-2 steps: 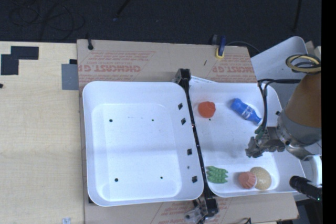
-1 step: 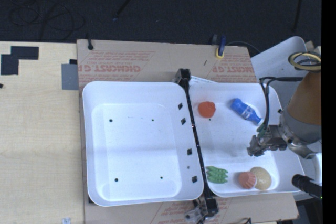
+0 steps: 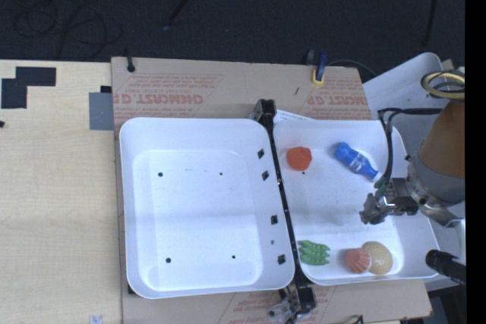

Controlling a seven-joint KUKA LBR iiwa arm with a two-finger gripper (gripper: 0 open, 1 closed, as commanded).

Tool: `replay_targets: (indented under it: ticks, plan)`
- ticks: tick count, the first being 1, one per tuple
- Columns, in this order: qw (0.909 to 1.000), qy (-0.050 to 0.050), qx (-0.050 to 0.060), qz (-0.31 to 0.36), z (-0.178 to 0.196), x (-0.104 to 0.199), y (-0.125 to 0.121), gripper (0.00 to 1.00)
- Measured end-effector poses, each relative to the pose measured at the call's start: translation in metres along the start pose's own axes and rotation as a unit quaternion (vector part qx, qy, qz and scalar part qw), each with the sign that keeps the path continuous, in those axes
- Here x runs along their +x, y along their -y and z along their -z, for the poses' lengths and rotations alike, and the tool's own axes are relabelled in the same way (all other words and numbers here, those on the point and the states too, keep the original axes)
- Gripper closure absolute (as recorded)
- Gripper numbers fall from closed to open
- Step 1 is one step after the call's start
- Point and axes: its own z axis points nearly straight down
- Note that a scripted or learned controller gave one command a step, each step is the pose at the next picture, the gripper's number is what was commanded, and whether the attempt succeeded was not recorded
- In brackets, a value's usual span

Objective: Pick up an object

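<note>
The right bin (image 3: 334,269) holds several small objects. An orange-red round piece (image 3: 299,158) lies near its upper left. To its right lies a blue bottle (image 3: 355,160), tilted. A green pea pod (image 3: 314,253) sits near the front rim. Beside it are a pink ridged piece (image 3: 358,260) and a tan round piece (image 3: 378,257), touching each other. My gripper (image 3: 375,211) hangs over the right side of this bin, above bare floor between the bottle and the tan piece. I see nothing held in it.
The left bin (image 3: 137,163) stands beside the right one, with a black divider strip (image 3: 277,193) between them. Both rest on a cardboard sheet (image 3: 190,91). A cable loops from the arm (image 3: 444,155) over the right bin's far corner.
</note>
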Motion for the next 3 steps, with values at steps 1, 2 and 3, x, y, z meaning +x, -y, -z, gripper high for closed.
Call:
replay_targets:
  ticks: [1,2,3]
  plan:
    - [1.0000,0.000,0.001,0.001,0.009,0.000,0.000,1.00]
    - [1.0000,-0.001,0.001,0.003,0.018,-0.001,0.000,1.00]
    - [1.0000,-0.001,0.002,0.005,0.028,-0.001,-0.001,1.00]
